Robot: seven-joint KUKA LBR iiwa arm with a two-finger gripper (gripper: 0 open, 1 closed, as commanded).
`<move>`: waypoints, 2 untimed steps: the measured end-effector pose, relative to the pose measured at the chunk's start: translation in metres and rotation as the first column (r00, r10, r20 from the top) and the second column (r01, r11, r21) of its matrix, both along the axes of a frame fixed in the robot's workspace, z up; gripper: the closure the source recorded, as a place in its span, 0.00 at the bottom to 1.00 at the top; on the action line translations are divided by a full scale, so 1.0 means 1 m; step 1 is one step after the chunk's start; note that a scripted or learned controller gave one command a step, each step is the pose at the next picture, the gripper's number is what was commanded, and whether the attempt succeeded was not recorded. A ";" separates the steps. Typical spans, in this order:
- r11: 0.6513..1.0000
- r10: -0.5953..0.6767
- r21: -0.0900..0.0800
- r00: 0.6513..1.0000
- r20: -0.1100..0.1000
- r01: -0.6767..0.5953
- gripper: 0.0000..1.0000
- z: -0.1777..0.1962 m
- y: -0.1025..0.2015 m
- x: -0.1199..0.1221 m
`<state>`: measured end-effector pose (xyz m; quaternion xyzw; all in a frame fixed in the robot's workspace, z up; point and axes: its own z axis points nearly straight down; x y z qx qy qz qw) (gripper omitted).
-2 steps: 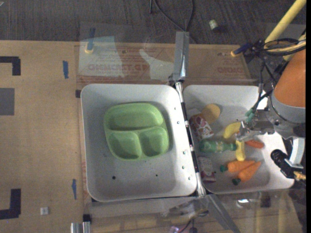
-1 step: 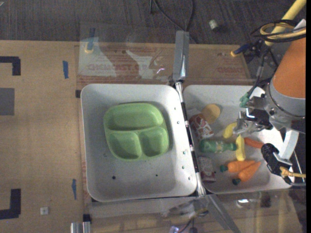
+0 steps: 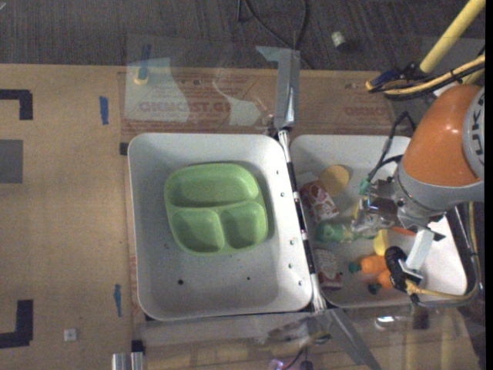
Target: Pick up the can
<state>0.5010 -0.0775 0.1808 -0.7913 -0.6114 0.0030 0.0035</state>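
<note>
**Hand over the right bin, can to its left**

From my remote station I read the hand as a cluster of metal parts below the orange wrist band, low over the middle of the right bin. Whether it is spread or closed I cannot tell; the parts blur together against the clutter, and I see nothing clearly held in it.

Closest to the hand lies a green object, just to its left and apparently touching or nearly so. A yellow piece sits just below the hand, and an orange item lies below that, towards the bin's near wall. A round yellow object rests above, towards the far wall.

The can, with a red and white label, lies on its side near the right bin's left wall, beside the divider between the bins. It is to the left of the hand and slightly towards the far side. Its long axis runs roughly from the far wall to the near one, tilted a little.

I judge that the coming move needs a short shift leftward, with the grip set across the can's short axis and clear of the bin's left wall.

In the left bin sits a green tray with three compartments. Both bins rest on the desk.
</note>
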 end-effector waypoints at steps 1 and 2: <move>0.947 0.323 -0.001 0.947 0.005 -0.323 1.00 0.111 0.022 -0.019; 0.732 0.681 0.002 0.732 0.005 -0.681 1.00 0.097 0.061 -0.019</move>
